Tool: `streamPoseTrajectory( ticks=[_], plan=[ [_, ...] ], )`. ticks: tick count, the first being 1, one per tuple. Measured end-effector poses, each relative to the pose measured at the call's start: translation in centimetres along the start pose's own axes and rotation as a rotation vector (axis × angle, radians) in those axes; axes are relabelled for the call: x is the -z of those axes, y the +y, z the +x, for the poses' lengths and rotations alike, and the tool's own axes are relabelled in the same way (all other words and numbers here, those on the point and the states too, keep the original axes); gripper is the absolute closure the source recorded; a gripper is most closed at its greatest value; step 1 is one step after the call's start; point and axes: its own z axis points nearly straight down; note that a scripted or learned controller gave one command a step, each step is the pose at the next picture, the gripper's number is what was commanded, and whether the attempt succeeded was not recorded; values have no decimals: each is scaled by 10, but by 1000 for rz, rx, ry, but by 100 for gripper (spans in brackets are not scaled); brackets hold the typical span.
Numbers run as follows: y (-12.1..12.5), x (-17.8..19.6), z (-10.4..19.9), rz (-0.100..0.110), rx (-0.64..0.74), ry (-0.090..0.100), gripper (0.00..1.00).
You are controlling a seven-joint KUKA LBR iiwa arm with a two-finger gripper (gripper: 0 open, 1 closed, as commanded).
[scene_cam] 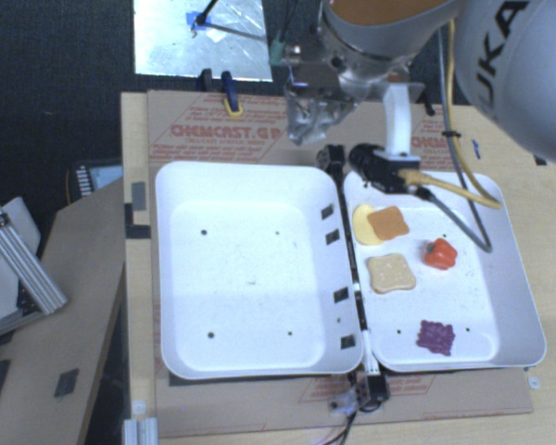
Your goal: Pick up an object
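Note:
The right bin [514, 286] holds an orange slice [388, 222] lying over a pale yellow piece [362, 227], a tan toast-shaped piece [391, 273], a red pepper-like object [440, 254] and a purple grape cluster [435, 336]. My gripper [308, 123] hangs high over the back edge of the bench, above the gap between the two bins. It is well apart from all these objects and nothing shows between its fingers.
The left bin [246, 267] sits beside the right one, joined by a hinge strip with black clips [341, 253]. A yellow cable [454, 188] and a white bracket [398, 123] cross the right bin's back edge. A shiny metal plate [199, 26] lies behind the bench.

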Motion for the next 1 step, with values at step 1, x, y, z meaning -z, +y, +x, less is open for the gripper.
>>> streamPoseTrajectory(
  ticks=[1],
  plan=[
    [58,84,57,-18,4,7,100]
  ],
)
